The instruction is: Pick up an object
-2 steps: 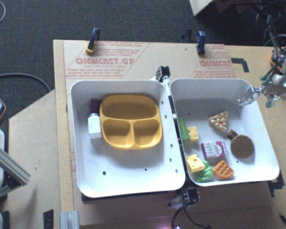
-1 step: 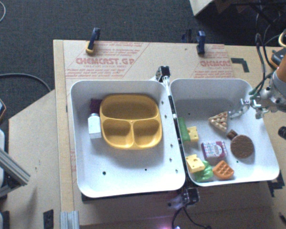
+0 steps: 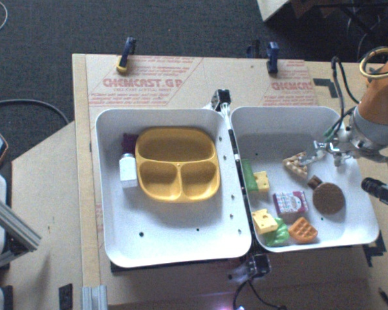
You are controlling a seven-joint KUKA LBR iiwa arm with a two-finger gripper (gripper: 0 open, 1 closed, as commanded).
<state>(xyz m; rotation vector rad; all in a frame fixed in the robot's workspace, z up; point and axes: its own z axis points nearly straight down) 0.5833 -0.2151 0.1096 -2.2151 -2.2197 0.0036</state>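
Gripper [image 3: 324, 148] metal shows low over the right bin [image 3: 271, 124], at the end of the grey and orange arm [image 3: 374, 112] reaching in from the right — but its tip is small and blurred, so how wide it stands cannot be told, and nothing is seen held in it. It sits just above and to the right of a pale pizza slice [image 3: 297, 165], with a small dark block [image 3: 315, 181] and a brown cookie [image 3: 328, 198] just below it.

All the likely targets lie crowded in this bin: a box with a pink label [image 3: 290, 203], two yellow cheese pieces [image 3: 261, 181] [image 3: 265, 221], an orange waffle [image 3: 303, 230], and green pieces [image 3: 247, 173] against the wall between the bins. The left bin [image 3: 110, 192] holds a yellow divided plate [image 3: 177, 163], a white bottle [image 3: 128, 170] touching its left edge and a dark purple thing [image 3: 129, 140] just behind the bottle.

Risks come mostly from flatness and crowding. The pizza slice and cookie lie flat on the floor of the bin — a descent that stops short would likely close on air, while one slightly off centre could push the piece aside rather than pinch it. The dark block lies so near both that it could be nudged or caught along with the target. The bin's right wall is also close to the wrist, so a tilted approach may graze it.
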